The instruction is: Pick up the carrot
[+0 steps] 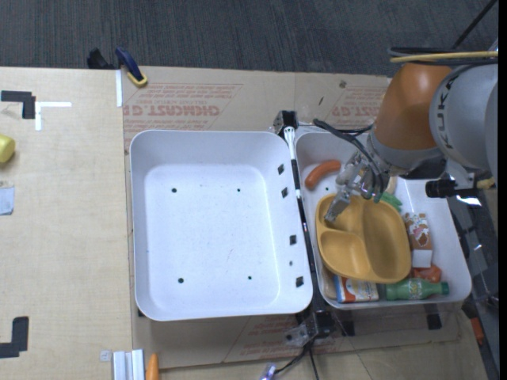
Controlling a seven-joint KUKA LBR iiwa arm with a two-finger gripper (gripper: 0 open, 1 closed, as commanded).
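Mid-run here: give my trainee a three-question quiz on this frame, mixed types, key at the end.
1. True or false: the carrot lies in the left bin.
2. Which item lies along the right bin's near wall? A) green bottle B) carrot C) yellow dish
3. The gripper hangs over the rim of which item?

Key
1. False: it lies in the right bin, at the far left corner.
2. A
3. The yellow dish, beside the carrot, not on it.
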